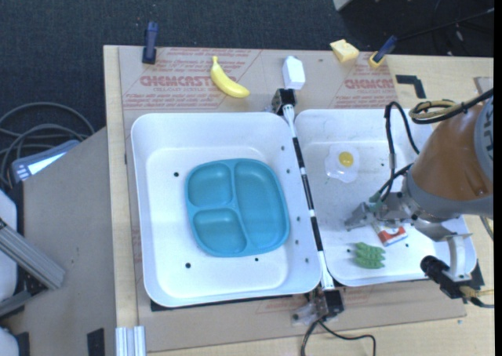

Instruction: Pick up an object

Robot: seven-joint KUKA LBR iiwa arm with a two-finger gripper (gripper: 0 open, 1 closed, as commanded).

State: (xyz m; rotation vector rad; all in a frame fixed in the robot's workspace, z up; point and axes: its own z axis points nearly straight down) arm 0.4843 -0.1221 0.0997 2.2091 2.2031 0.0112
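**Mara:** Where the arm (455, 170) comes in from the right, the gripper (369, 215) sits low inside the right bin (357, 272), pointing left. Whether it is open or closed, I cannot tell; the wrist and the angle blur it too much.

**Ivo:** Is anything between them?

**Mara:** Nothing that I can make out. Just beside the gripper, toward the front right, lies a small red and white item (391, 235), partly under the wrist. Whether they touch, I can't say.

**Ivo:** And the other things in that bin?

**Mara:** A green bumpy object (368, 256) lies near the front edge, just below the red and white one and apart from the gripper. Farther back, a clear little piece with a yellow centre (343, 163) rests on the bin floor, well apart from the gripper.

**Ivo:** The left bin?

**Mara:** The left bin (157, 143) bears a blue divided plate (236, 207) with three compartments, lying flat near its middle.

**Ivo:** Outside the bins?

**Mara:** On the bench behind them lie a yellow banana (227, 81), a white block (293, 71) near the seam between the bins, a yellow wedge (343, 51) and a blue clamp (150, 41) at the back left corner. A black cable (391, 143) loops from the arm over the right bin.
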